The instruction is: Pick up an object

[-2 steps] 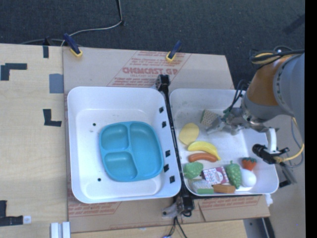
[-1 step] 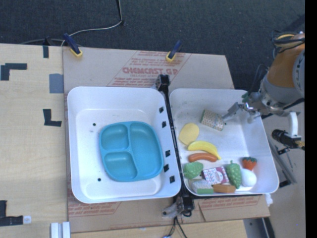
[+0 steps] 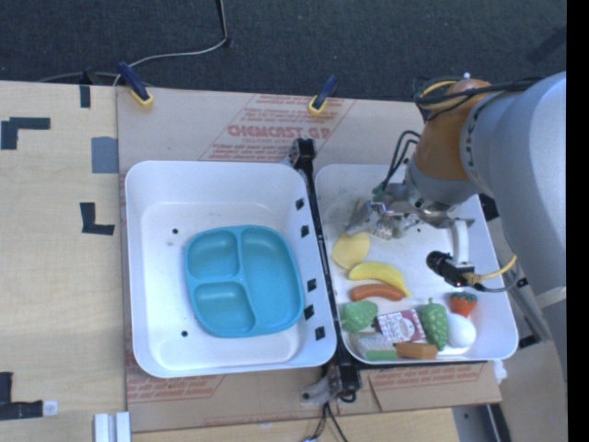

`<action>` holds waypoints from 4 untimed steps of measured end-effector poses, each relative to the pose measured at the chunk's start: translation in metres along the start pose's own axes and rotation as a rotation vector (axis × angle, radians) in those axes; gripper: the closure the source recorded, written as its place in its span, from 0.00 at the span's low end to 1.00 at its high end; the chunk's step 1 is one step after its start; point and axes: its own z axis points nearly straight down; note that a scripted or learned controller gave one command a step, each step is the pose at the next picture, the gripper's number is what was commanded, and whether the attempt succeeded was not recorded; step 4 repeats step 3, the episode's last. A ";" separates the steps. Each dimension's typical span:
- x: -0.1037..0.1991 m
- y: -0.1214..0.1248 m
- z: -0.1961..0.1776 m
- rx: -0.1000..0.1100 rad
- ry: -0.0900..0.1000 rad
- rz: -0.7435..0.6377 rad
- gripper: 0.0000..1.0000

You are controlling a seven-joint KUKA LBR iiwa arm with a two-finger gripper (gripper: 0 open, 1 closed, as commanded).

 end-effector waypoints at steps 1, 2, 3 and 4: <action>0.027 0.040 0.001 0.000 -0.001 0.001 0.00; 0.025 0.048 0.001 0.002 -0.001 0.000 0.00; 0.025 0.048 -0.009 0.002 -0.004 0.000 1.00; 0.025 0.048 -0.009 0.002 -0.004 0.000 1.00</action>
